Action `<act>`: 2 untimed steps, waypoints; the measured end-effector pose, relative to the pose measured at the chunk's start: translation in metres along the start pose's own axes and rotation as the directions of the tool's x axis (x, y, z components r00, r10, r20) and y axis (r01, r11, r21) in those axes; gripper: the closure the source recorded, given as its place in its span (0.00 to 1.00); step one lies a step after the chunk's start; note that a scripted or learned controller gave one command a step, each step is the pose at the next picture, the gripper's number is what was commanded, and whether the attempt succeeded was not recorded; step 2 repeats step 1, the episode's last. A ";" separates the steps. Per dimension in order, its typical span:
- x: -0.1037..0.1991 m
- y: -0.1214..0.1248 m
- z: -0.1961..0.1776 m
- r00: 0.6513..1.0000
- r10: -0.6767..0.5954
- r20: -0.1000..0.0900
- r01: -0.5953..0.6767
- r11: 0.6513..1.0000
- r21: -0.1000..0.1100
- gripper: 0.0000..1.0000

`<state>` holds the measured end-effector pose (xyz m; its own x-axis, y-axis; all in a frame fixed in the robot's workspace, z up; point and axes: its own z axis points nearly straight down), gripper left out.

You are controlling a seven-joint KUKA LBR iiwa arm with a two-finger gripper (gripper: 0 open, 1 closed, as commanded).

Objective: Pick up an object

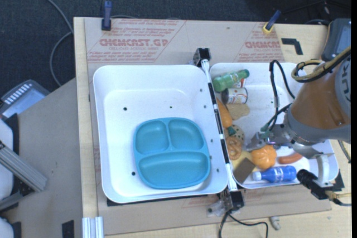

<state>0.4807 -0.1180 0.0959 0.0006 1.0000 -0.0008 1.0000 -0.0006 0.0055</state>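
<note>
We are low over the right bin (254,72) now, arm (318,108) reaching in from the right, and the hand (266,137) sits down among the clutter near the bin's front half. Whether it is parted or closed, we cannot tell from this angle; the wrist hides too much.

The nearest candidate is the orange (263,158), touching or just under the hand, on its near side toward the front wall. Just in front of it lies the blue bottle (277,175), its long axis running left to right along the front edge. A red sausage (289,158) lies just right of the orange.

Further back, well away from the hand, a green bottle (228,80) lies on its side near the far wall. The left bin (111,86) carries a blue tray (170,151).

We judge the orange the likely target: it lies straight below, so a short drop would do, not a sideways reach.
</note>
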 end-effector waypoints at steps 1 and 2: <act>0.054 0.055 -0.089 1.000 -0.002 -0.001 0.002 1.000 0.004 1.00; 0.054 0.055 -0.089 1.000 -0.002 -0.001 0.002 1.000 0.004 1.00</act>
